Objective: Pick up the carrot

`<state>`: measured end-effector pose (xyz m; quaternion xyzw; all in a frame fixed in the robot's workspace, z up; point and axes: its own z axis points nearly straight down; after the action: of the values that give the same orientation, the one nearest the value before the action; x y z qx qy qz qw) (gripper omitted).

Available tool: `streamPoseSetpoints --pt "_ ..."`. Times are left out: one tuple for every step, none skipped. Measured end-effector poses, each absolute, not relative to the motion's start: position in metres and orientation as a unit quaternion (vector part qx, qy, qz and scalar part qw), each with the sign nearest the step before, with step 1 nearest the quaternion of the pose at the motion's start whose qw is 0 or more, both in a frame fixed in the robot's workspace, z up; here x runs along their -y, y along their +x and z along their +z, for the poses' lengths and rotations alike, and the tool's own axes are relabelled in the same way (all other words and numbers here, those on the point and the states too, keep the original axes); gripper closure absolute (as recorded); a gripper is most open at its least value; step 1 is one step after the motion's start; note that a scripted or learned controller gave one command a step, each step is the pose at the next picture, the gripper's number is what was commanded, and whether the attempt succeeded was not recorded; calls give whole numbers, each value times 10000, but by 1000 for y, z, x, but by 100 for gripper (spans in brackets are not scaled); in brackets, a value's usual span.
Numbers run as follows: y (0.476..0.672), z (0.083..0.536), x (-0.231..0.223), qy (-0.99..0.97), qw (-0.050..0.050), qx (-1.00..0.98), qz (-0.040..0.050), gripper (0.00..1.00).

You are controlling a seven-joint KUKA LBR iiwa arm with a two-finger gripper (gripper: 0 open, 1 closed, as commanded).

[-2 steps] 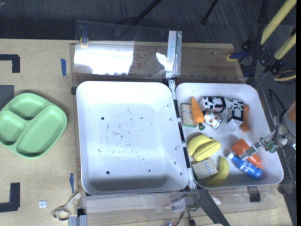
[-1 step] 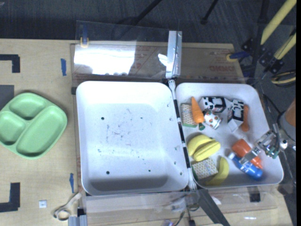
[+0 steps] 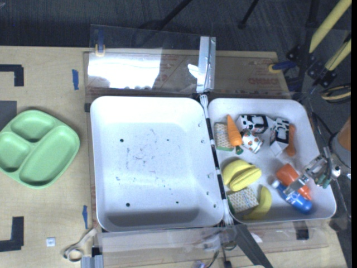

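Two white bins [image 3: 106,113]; one carrot [image 3: 233,132]; hand [image 3: 319,170] at right bin's edge.

Arm reaching in low from the right

The gripper [image 3: 319,171] shows as a small metallic cluster, tilted and pointing leftward and down. Behind it, at the frame's right edge, a sliver of the orange band [image 3: 351,138] on the arm is visible. The gripper is too small and blurred to read further.
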<state>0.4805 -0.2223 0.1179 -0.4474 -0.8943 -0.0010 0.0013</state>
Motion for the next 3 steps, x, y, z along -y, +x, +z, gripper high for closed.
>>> streamPoseSetpoints --pt "481 122 222 -4045 -3 9145 -4 0" --pt "481 120 222 -3339 7 9426 -5 0" --pt "481 113 222 -2613 6 9653 -9 0"
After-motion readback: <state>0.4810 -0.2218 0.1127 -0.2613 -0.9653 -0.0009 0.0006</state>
